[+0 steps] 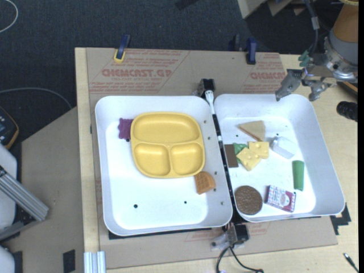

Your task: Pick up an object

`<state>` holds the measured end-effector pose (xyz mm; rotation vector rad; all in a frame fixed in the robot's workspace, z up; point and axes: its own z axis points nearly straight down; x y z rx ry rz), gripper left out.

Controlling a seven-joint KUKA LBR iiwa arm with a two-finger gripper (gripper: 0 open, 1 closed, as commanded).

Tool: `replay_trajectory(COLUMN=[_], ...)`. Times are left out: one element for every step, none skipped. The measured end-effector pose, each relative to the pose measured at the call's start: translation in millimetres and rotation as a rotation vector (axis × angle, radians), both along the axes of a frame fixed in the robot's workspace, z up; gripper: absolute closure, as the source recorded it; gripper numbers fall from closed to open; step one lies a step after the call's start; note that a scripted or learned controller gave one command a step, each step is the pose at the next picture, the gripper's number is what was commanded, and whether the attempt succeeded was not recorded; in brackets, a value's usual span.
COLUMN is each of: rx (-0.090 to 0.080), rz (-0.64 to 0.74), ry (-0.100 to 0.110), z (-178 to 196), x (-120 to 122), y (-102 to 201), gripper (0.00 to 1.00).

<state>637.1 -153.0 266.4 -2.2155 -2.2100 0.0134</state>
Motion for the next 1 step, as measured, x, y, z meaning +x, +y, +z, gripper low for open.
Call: replay_trajectory(rx=[-0.002], rz=[0.002], ry=[-0.014], z=[8.2], x=[2.1], y=[0.3], gripper=[0.00])
